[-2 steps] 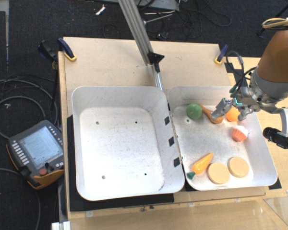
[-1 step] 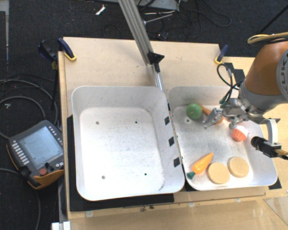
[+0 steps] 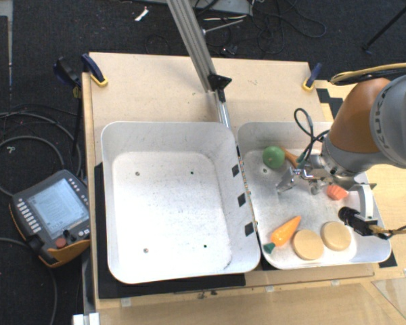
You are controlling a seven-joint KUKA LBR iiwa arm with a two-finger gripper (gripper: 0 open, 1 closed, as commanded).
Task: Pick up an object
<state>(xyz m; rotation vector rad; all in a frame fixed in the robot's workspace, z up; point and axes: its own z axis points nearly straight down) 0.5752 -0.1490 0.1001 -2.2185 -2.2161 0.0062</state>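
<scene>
Choosing one target and committing to it matters most here, as I judge it, since the task names no particular object. The gripper (image 3: pixel 302 179) hangs low over the upper middle of the right bin (image 3: pixel 267 202), and from this slanted view I cannot tell whether it is open or closed. Nothing can be seen held in it.

Two candidates lie close. The green ball (image 3: pixel 273 156) sits just up and to the left of the gripper, and a small orange-red piece (image 3: pixel 336 193) lies just to its right, near the wrist. The ball will probably roll if nudged off-centre, so a good approach comes straight down with the jaws straddling its widest part. The orange-red piece is low and partly crowded by the wrist, which likely makes it harder to reach cleanly.

Along the near edge of the same bin lie a toy carrot (image 3: pixel 285 230), orange with a green tip and set on a slant, and two tan discs (image 3: pixel 309 245) that touch or nearly touch each other. The discs look flat and would give a poor grip from above. The carrot, taken across its narrow body, seems a fair fallback.

The left bin (image 3: pixel 162 202) shows a bare white floor with a few dark specks.
</scene>
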